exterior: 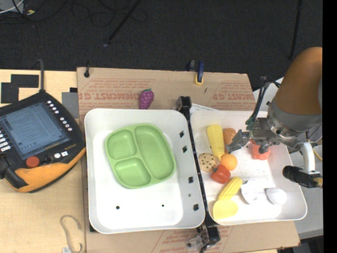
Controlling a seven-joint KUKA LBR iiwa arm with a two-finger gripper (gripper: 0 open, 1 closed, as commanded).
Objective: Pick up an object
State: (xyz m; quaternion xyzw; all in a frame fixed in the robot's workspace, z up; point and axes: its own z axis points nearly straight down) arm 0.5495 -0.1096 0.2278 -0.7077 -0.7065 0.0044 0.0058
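Observation:
The right white bin [295, 204] holds several toy foods: a yellow cylinder [215, 139], a cookie [207, 162], an orange ball [228, 161], a red piece [220, 174], a yellow corn-like piece [230, 187], a yellow lump [225, 209] and two white pieces [250, 194] [275, 196]. My gripper [254, 141] hangs low over the bin's upper middle, reaching in from the right. A red-orange object [259, 152] lies right beneath it, partly covered by it. A tan piece [229, 135] sits just left of the gripper.
The left white bin [100, 204] carries a green divided plate [139, 155]. A purple toy [146, 98] lies on the cardboard behind that bin. A teach pendant [34, 136] rests at the far left. A black divider [192, 162] separates the bins.

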